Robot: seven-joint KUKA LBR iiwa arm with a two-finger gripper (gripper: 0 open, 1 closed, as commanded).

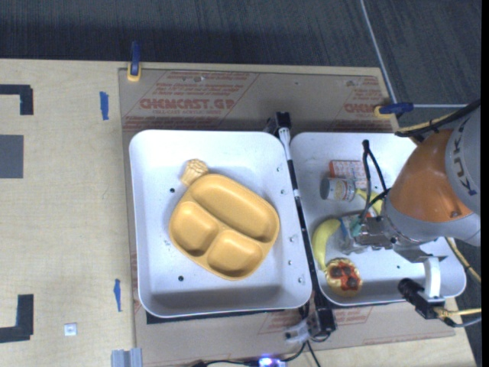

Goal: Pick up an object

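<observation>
Yellow banana (325, 239) beside end effector (357, 232) in right bin (451, 281) | I cannot tell its finger state | step: reach, grasp unconfirmed | next: I'd close on banana, then lift

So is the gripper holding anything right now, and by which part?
Cannot be told. The gripper is low in the right bin next to the banana, but the wrist hides any grip.

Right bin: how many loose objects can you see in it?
3: a can at the far end, a banana along the left wall, a red-and-yellow fruit nearest the camera. The arm may hide more.
</observation>
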